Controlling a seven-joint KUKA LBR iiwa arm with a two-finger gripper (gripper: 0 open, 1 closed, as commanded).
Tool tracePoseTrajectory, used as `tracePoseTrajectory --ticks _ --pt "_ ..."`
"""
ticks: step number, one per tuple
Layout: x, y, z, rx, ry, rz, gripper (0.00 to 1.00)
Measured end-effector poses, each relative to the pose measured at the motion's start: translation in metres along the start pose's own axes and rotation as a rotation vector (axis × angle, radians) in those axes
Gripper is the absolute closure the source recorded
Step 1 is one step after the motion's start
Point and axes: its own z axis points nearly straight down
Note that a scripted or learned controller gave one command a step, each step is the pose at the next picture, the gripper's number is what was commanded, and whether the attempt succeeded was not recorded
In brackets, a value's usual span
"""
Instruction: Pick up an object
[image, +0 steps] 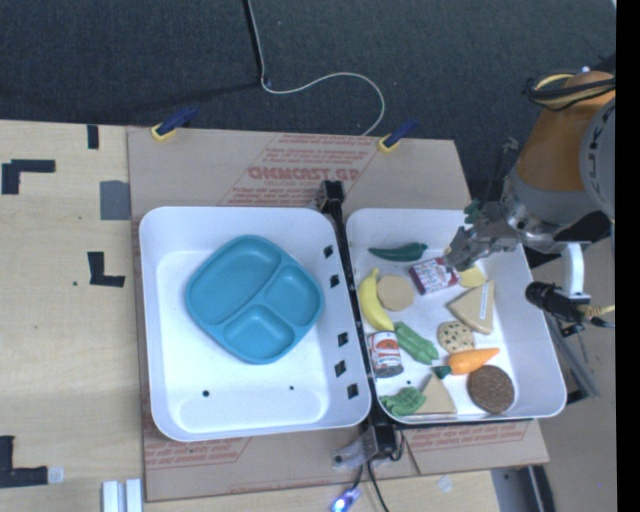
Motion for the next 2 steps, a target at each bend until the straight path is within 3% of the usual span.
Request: tracePoseTrajectory --ticks 1,2 --pt "0.116 0.001 0.016 0.0 0.004 -0.009 1.0" --pt "0.203 0.014 0.015 -0.001 0.003 -0.008 1.0"
